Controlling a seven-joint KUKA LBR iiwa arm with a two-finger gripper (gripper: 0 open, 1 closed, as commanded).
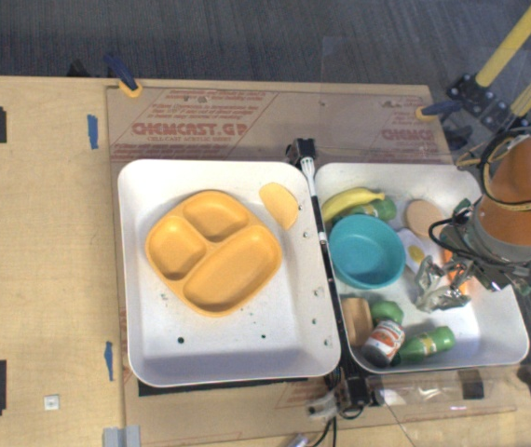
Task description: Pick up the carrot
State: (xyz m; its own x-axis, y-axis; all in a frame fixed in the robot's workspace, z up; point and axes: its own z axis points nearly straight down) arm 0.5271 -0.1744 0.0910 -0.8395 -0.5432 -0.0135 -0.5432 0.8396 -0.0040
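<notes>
Arm [512, 203] over right bin [512, 343], fingers [433, 282] beside carrot [458, 282]

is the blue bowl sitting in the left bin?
No, the blue bowl is in the right bin; the left bin holds the orange divided plate.

Both white bins [144, 343] look like smooth, slightly glossy plastic. The divided orange plate [213, 250] has a soft satin sheen; the teal bowl [366, 251] is glossier plastic. Under them lies matt brown cardboard [275, 119] printed in red, on a pale, matt wood-grain bench [33, 277]. The gripper [441, 287] glints like bare metal.
</notes>
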